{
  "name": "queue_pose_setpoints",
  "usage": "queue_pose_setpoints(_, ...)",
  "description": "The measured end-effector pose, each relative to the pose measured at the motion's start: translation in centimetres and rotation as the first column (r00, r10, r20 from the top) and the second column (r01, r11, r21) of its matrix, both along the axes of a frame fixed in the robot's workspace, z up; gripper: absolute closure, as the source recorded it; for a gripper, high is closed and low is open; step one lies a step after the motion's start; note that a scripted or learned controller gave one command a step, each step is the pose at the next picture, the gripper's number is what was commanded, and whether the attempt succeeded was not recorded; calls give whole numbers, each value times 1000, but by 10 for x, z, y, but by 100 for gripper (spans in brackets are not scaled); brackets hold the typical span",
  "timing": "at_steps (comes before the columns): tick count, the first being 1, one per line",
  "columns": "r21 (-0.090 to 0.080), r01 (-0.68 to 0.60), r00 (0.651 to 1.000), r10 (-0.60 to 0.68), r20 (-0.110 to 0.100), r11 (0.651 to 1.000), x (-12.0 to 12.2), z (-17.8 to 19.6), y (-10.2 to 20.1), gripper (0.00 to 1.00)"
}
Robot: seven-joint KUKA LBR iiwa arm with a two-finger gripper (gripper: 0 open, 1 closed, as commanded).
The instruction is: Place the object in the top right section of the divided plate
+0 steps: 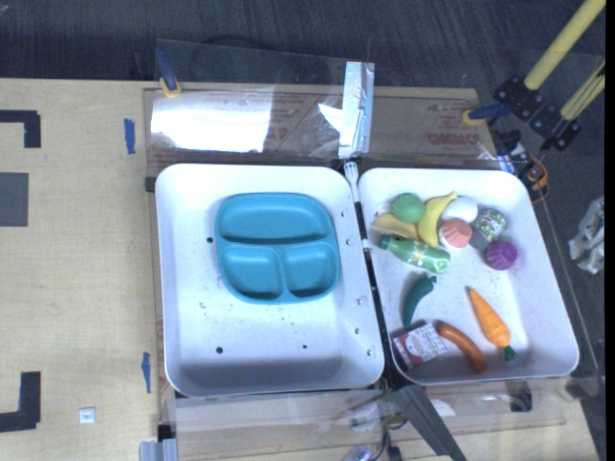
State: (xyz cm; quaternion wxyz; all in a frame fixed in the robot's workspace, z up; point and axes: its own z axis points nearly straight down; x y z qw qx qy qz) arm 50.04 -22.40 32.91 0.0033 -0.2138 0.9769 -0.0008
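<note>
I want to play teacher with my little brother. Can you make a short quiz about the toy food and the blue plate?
1. True or false: the blue divided plate lies in the left bin.
2. Which toy lies nearest the right bin's bottom right corner? A) carrot B) banana C) purple ball
3. Fill in: the plate has one large section along the top and ___ smaller sections below it.

Key: 1. True. 2. A, the carrot. 3. Two.
</note>
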Motion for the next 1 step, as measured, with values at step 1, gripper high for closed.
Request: queue_pose_setpoints(1, 0, 5, 1000, -5, 6, 1000, 3, 9, -1, 100)
